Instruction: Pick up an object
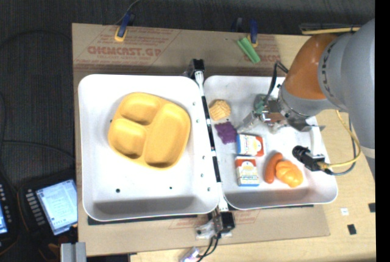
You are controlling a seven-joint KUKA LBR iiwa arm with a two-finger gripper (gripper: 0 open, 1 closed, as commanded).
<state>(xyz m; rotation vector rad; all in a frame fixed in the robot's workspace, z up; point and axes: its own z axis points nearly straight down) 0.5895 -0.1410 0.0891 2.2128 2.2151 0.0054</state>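
Note:
My gripper (261, 113) hangs low over the upper middle of the right bin (323, 194), with the grey arm and its orange band coming in from the right. To its left lies a tan round bun-like piece (220, 109), and below that a purple lump (226, 131). Just under the gripper is a small red and white carton (249, 144), with a second carton (247, 171) in front of it. An orange lumpy thing (284, 170) lies at the front right of this bin. I see nothing between the fingers.
The left bin (91, 194) holds a large yellow divided dish (149, 128). A green marker-like stick (248, 50) and blue clamps (124, 27) sit on the cardboard behind the bins. A tablet (56, 206) lies off the bench at the lower left.

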